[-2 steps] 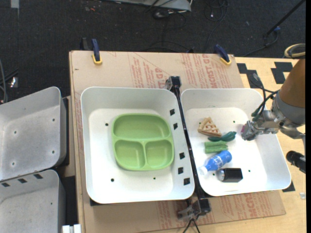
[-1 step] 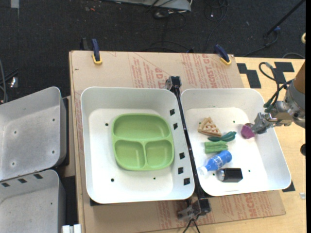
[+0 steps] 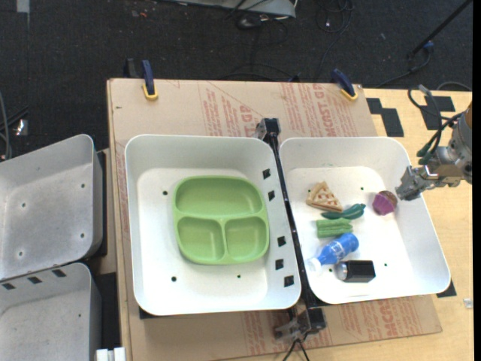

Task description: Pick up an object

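floor: dark carpet (image 3: 68,43), cables far | bench: brown board (image 3: 225,104), clamps far edge | left: white trays (image 3: 45,194) | right: tan surface (image 3: 458,224)

Green divided tray (image 3: 222,219) in left bin (image 3: 143,224); clamps (image 3: 149,89) on board.

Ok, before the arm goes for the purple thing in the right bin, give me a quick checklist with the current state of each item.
1. Purple object present in the right bin: ok.
2. Gripper near it, just to its right: ok.
3. Object already grasped: not ok, it lies apart on the bin floor.
4. Room around it: ok, the green object sits a little to its left, not touching.
5. Gripper opening: cannot tell.
6. Green tray in the left bin, out of the way: ok.
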### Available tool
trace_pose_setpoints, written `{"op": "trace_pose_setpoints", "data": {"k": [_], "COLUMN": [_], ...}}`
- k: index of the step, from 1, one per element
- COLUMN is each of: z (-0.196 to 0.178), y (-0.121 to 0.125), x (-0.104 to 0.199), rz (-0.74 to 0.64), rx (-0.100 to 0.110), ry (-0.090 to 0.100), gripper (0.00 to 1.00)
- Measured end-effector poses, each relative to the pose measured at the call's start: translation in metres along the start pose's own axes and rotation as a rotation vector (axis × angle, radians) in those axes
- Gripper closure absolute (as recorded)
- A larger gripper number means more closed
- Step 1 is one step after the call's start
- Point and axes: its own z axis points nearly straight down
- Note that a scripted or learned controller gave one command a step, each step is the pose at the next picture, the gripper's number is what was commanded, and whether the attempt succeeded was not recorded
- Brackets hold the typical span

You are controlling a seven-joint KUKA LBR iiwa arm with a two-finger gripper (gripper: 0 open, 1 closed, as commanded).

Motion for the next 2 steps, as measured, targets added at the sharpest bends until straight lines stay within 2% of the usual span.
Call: {"op": "trace_pose_setpoints", "data": {"k": [1,2], "z": [-0.003,0.016], "y": [0.01,0.019], "x": [0.055,0.106], "rz": [-0.003,-0.003], "rx": [0.003,0.006], "ry": [0.002,0.002], "gripper": [1.0,1.0]}}
